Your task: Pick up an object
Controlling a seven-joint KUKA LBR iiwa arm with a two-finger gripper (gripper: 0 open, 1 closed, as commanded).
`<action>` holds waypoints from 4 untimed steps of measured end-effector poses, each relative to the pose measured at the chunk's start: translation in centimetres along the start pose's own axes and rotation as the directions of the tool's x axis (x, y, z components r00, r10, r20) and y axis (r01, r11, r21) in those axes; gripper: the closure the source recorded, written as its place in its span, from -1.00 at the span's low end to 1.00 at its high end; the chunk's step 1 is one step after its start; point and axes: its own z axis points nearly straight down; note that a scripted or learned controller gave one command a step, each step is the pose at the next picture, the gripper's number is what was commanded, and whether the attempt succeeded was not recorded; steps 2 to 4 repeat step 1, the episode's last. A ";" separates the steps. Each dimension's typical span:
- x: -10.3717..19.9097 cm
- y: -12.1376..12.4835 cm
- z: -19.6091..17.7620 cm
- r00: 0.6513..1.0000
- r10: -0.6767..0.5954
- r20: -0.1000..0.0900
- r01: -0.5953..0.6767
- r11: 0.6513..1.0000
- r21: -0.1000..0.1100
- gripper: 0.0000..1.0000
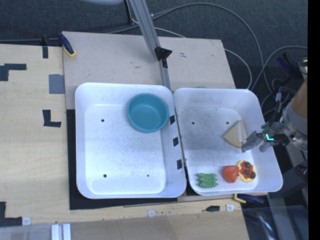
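camera view: near the right bin (260, 109) front lie a green toy (207, 180), red toy (230, 173) and yellow toy (246, 171). beyond, gripper (251, 143) touches a tan wedge (235, 134); grip unclear. farther left, blue bowl (147, 112) in left bin (90, 134).

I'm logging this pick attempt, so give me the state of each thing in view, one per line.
Blue bowl: upright, in the left bin.
Tan wedge: in the right bin, beside the gripper.
Red piece: lying in the right bin, touching the yellow piece.
Green piece: lying apart, near the front wall.
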 end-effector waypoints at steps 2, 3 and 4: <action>0.0 0.0 0.0 1.000 0.000 0.000 0.000 1.000 0.000 -1.00; 0.0 0.0 0.0 1.000 0.000 0.000 0.000 1.000 0.000 -1.00; 0.0 0.0 0.0 1.000 0.000 0.000 0.000 1.000 0.000 -1.00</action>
